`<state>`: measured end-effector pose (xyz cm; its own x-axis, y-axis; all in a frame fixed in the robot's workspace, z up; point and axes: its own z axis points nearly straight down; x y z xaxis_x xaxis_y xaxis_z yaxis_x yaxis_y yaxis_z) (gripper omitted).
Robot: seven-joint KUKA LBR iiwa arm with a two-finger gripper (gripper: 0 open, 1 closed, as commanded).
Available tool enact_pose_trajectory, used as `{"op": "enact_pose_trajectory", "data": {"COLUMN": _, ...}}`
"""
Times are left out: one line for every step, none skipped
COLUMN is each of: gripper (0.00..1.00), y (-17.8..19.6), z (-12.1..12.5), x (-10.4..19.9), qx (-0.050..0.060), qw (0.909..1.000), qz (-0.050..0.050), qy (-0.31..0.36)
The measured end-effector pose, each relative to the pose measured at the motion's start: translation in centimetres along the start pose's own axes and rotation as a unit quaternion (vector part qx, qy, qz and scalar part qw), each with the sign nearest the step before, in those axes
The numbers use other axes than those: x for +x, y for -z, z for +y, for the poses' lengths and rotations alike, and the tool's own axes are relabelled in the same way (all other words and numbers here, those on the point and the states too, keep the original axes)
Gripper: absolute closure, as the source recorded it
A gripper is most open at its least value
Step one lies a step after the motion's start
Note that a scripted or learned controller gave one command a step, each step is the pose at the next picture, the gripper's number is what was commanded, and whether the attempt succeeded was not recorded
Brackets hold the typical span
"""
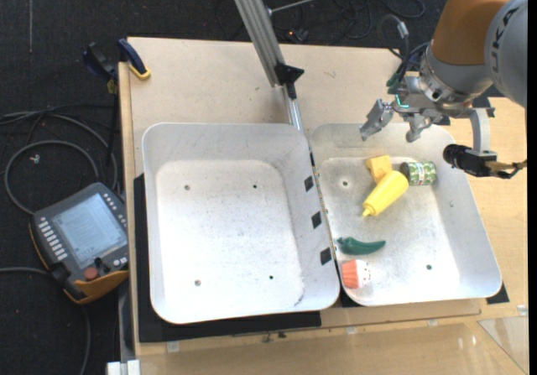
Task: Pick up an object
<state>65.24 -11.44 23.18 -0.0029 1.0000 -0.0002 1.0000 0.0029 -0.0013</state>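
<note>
1. Camera view, layout: The desk (210,80) carried two shallow white bins side by side. The left bin (168,147) held no objects. The right bin (470,264) held all candidate objects.

2. Camera view, objects: A yellow squeeze-bottle shape (384,195) lay tilted near the middle of the right bin. A small yellow block (378,166) sat just beyond it on the far side, touching or nearly touching it. A green-and-white can (418,173) lay on its side just right of the block. A green pepper-like item (362,244) lay nearer, and an orange-and-white item (356,274) lay at the near left corner of the same bin.

3. Camera view, arm: The arm (478,25) reached in from the right. The claw (397,122) hung above the far edge of the right bin, its two fingers spread apart with nothing between them.

4. Step in hand: Judged from this position, the approach phase was under way; no grasp had been made.

5. Next move: The claw would need to travel toward the near side and descend over one object. The yellow block and the can lay closest. These objects crowded each other, so a finger could strike a neighbour during descent. The pepper-like item stood apart and offered clearer access.
</note>
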Motion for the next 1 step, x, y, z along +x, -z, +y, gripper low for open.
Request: {"op": "enact_pose_trajectory", "data": {"gripper": 0.00, "y": -6.05, "z": 0.06, "x": -0.75, "qx": 0.002, "qw": 1.0000, "qz": 0.000, "qy": -0.002}}
